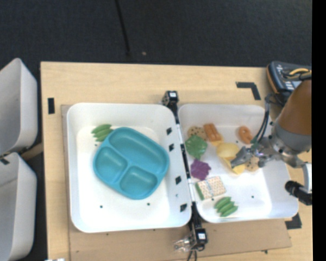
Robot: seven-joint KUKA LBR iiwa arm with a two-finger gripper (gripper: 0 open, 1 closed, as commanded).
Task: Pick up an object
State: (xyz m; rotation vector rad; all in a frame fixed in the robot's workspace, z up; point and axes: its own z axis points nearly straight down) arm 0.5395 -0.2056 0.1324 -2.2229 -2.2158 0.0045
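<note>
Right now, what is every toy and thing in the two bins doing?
blue tray: flat in left bin.
green pea pod: beside the tray.
gripper: low over the yellow food.
cookie: lying loose.
purple grapes: lying loose.
cracker: flat.
green leaves: near front wall.

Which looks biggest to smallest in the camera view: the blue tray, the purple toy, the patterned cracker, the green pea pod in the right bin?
1. blue tray
2. patterned cracker
3. purple toy and green pea pod: too alike to rank.
</note>
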